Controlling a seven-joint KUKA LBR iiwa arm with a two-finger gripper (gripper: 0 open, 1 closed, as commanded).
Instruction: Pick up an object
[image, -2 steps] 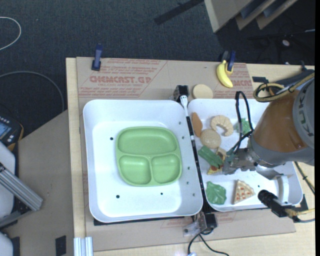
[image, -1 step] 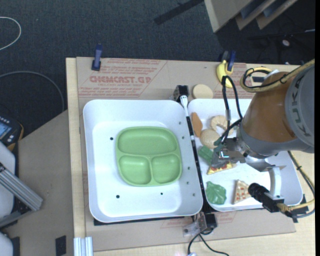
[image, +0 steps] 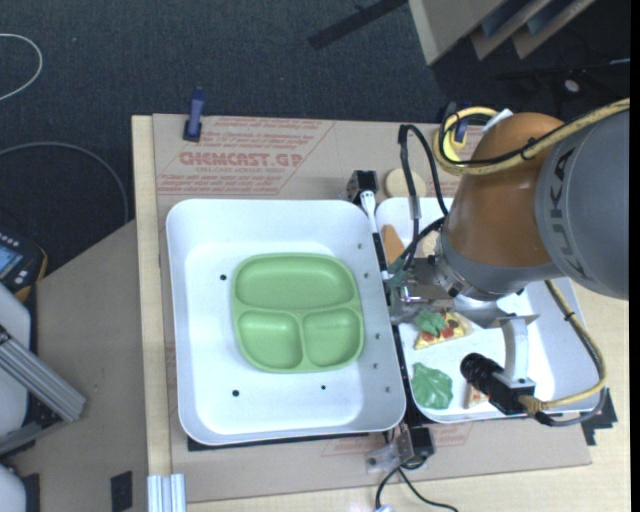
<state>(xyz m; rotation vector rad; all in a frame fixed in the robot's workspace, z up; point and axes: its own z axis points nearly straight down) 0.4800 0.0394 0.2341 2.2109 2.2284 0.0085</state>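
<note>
My gripper (image: 408, 294) is low in the right bin (image: 560, 345), close to its left wall, with the bulky wrist hiding most of it. Just below and to its right lies a toy pizza slice (image: 441, 328) with green and red toppings. A green leafy piece (image: 432, 384) rests nearer the front of the bin. An orange-brown item (image: 392, 241) peeks out behind the gripper, along the left wall. I cannot see anything held in the gripper.
The left bin (image: 200, 300) holds a green divided plate (image: 297, 311). The arm covers the back and middle of the right bin. A small orange piece (image: 475, 397) lies at that bin's front. A blue clip (image: 194, 114) sits on the cardboard behind.
</note>
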